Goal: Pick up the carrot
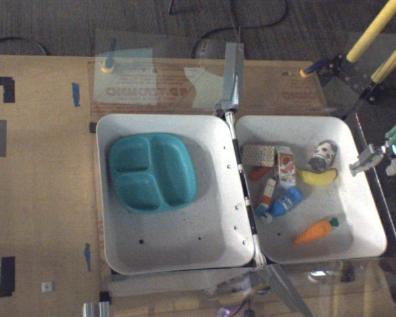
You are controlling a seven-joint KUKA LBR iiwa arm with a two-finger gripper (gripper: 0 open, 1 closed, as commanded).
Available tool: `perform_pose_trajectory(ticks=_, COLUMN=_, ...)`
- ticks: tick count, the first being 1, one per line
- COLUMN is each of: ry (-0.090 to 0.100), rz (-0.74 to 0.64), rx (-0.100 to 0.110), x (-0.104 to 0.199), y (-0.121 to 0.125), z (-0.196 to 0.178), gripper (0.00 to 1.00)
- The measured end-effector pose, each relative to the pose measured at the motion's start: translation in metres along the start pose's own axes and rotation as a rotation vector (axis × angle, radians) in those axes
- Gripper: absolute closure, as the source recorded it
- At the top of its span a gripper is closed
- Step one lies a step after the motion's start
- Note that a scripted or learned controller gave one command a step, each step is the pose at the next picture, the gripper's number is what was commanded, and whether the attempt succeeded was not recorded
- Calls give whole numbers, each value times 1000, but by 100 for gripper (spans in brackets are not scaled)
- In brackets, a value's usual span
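The orange carrot (313, 232) with a green top lies in the right bin (368, 238), near the bin's front and pointing left. My gripper (377, 156) sits at the view's right edge, over the right rim of that bin. It is above and to the right of the carrot, well apart from it, and nothing shows in it.
Also in the right bin are a tin can (322, 156), a yellow banana (317, 177), a small carton (286, 167), a patterned box (259, 155), a blue bottle (286, 201) and a thin tube (267, 195). A teal divided plate (152, 172) lies in the left bin (178, 243).
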State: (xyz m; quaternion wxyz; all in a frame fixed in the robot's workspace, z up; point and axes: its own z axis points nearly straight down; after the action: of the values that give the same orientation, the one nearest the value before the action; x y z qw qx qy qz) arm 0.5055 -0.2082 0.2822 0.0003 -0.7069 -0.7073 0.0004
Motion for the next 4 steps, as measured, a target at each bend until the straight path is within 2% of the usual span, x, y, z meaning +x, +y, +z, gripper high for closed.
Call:
perform_pose_trajectory(ticks=1, ry=-2, rz=-59, rx=-2, x=-8, y=6, z=-56, gripper=0)
perform_pose_trajectory(ticks=2, ry=1, rz=-220, rx=0, x=5, y=-26, z=146, gripper=0)
perform_pose_trajectory(ticks=3, ry=-5, rz=-257, rx=-8, x=73, y=-23, z=194, gripper=0)
perform_pose_trajectory(ticks=4, ry=-4, rz=-255, rx=-9, x=73, y=-23, z=194, gripper=0)
